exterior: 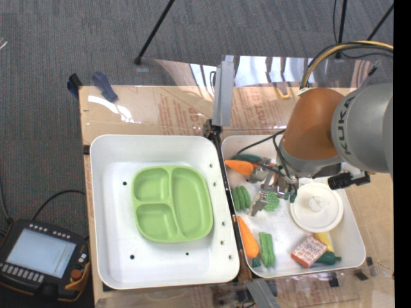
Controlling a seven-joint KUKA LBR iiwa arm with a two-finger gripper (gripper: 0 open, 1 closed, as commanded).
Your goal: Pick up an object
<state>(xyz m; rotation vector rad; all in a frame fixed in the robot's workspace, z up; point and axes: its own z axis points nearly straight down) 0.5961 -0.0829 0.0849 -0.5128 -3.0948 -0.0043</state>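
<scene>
Grey KUKA arm with orange band (334, 130) nearest the lens, bulking over the upper right of the right-hand shallow white bin (357, 236). Reaches in from the right, wrist bent down and leftward, metal two-finger gripper (264, 196) low over the bin's middle-left.

Gripper fingers: look somewhat spread, tips pointing down-left; nothing seen between them. Hard to read exactly against the clutter.

Task status: not done. No object lifted. Judged as approach or descent stage, grasp not yet made.

Candidates in the right bin, all lying on the bin floor:
- small green knobbly toy vegetable (272, 201) touching or just beside the gripper tips; likeliest target, cannot tell whether contact is made.
- green toy pea pods (241, 197) just left of the gripper.
- orange toy carrot with green top (239, 167) above-left, near the bin's rim.
- second orange toy carrot (248, 236) below, along the left wall.
- green toy bean pod (266, 249) beside that carrot.
- round white lidded dish (316, 207) right of the gripper, partly under the wrist.
- red and white small box (309, 251) near the front edge, with a yellow and green piece just beside it.

Left-hand shallow white bin (106, 249): holds a light green three-compartment plastic plate (172, 203), well apart from the gripper.

Remaining: close on an object, lift clear of the bin.
</scene>
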